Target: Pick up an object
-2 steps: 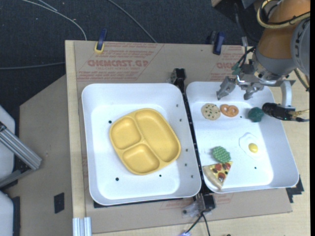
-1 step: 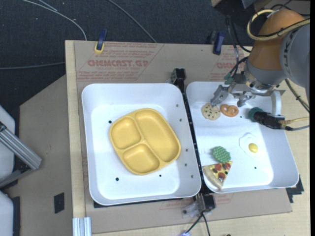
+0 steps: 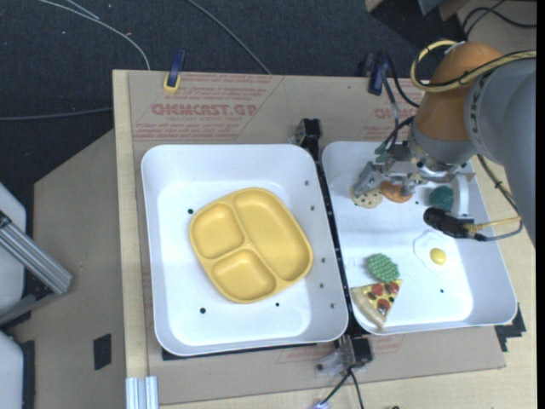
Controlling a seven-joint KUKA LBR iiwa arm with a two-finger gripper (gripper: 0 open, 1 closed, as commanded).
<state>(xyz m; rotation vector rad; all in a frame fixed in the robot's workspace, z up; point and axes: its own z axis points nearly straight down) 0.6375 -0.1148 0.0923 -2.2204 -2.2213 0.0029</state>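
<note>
My gripper (image 3: 385,186) is low in the back left of the right bin (image 3: 490,309), open. Its grey fingers (image 3: 365,181) spread just behind a chocolate-chip cookie (image 3: 368,199) and a brown bun-like toy (image 3: 397,193), and I see nothing gripped between them. A teal piece (image 3: 441,197) lies just right of the bun. Nearer the front lie a fried egg (image 3: 435,252), a green knobbly toy (image 3: 383,267) and a pizza slice (image 3: 377,300). The grey arm with its orange band (image 3: 451,92) comes in from the upper right.
The left bin (image 3: 162,177) holds a yellow divided plate (image 3: 249,244). A black cable end (image 3: 447,222) hangs over the right bin beside the egg. The ridge between the bins (image 3: 328,228) runs just left of the cookie. Clamps sit at the bench's back edge.
</note>
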